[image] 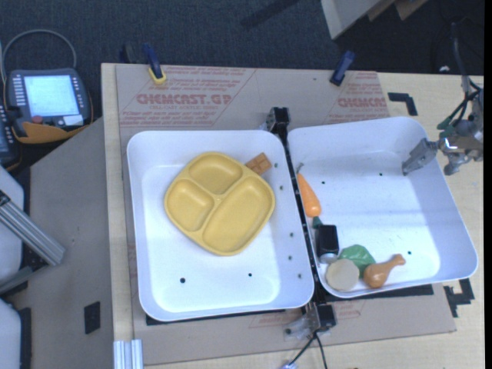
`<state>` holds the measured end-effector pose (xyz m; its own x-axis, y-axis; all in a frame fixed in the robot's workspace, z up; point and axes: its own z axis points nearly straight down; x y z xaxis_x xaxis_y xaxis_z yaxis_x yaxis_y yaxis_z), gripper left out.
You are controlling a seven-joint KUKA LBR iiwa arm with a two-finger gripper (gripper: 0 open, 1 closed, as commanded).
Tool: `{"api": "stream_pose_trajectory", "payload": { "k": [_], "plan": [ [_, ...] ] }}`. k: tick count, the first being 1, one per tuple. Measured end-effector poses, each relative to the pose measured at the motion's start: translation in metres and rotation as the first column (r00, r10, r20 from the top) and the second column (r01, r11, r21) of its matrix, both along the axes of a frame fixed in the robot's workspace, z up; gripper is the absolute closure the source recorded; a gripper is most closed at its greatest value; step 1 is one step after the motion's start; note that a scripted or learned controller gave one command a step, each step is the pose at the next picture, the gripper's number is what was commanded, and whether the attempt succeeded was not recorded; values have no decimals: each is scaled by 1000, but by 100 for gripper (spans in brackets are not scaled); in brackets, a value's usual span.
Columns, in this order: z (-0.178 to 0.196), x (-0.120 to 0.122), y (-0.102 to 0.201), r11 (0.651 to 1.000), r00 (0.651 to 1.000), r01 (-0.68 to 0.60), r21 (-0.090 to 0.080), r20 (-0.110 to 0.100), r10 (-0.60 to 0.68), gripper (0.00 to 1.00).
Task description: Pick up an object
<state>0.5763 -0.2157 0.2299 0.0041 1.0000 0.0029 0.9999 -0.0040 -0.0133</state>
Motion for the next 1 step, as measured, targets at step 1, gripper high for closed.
{"api": "stream_pose_trajectory", "payload": {
  "k": [1],
  "plan": [
    [8, 3, 1, 1000, 1000, -4, -4, 13, 4, 0]
  ]
}}
